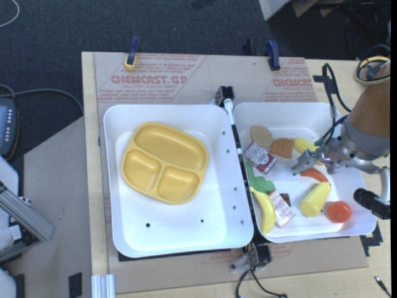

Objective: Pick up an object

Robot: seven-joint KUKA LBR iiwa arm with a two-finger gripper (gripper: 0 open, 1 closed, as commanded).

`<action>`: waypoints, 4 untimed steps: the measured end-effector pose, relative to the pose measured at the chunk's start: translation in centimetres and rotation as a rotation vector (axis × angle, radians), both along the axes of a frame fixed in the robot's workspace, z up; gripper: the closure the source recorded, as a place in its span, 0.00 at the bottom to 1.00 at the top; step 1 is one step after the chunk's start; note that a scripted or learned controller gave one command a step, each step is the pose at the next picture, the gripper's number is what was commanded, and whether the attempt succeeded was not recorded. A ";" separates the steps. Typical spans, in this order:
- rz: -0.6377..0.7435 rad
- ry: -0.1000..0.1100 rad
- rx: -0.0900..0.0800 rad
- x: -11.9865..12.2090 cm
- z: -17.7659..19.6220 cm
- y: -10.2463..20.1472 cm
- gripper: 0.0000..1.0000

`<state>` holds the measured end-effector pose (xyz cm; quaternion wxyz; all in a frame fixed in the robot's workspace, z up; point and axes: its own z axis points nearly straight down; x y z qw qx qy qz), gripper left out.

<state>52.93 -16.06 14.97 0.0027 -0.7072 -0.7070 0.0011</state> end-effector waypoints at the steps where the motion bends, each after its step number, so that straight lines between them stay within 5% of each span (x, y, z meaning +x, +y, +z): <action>1: 0.000 0.001 0.000 -0.4 -6.3 0.4 0.00; 2: -0.001 -0.002 -0.001 -0.5 -6.5 0.4 0.00; 3: -0.002 -0.005 -0.002 -0.4 -5.5 0.3 1.00; 4: 0.000 -0.011 -0.005 -0.8 0.8 0.4 1.00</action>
